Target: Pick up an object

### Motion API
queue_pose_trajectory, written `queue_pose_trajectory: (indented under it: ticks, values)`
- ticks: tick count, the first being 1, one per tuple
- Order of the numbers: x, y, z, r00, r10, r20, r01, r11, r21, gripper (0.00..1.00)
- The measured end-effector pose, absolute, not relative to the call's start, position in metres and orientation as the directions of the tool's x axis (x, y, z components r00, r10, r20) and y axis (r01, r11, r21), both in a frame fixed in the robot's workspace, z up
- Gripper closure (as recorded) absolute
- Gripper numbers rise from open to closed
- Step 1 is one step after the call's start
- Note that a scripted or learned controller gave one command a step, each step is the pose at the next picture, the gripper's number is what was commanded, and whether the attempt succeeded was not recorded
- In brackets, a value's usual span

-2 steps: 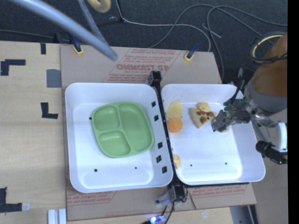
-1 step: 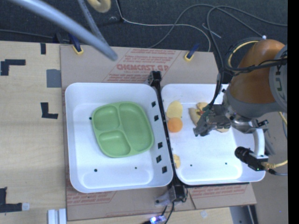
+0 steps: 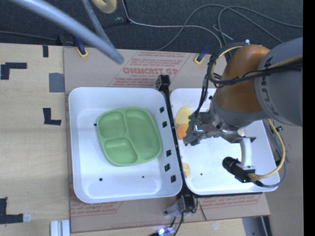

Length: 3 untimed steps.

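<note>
My gripper is down in the right bin, near its left wall, under the grey wrist and orange band. A pale yellow object lies just above the gripper, and an orange object sits right at its left side, partly covered by it. Another small yellowish piece lies lower along the bin's left wall. I cannot make out whether anything is between the fingers.
The left bin holds a green divided plate. A black divider with clips runs between the bins. Cables loop off the wrist over the right bin. A grey bar crosses the upper left.
</note>
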<state>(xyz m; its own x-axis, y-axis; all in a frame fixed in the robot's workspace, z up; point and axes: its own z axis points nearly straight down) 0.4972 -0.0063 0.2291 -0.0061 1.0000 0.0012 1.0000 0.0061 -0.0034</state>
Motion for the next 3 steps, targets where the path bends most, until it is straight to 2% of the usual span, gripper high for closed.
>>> queue_pose_trajectory:
  ticks: [1, 2, 3]
  values:
    - [0.495, 0.048, 0.217, -0.006, 1.0, 0.001, 1.0, 0.006, -0.004, 1.0]
    - [0.5, 0.103, 0.23, -0.008, 1.0, 0.002, 1.0, 0.008, -0.001, 1.0]
    - [0.5, 0.1, 0.229, -0.002, 1.0, -0.001, 1.0, 0.002, -0.002, 0.0]
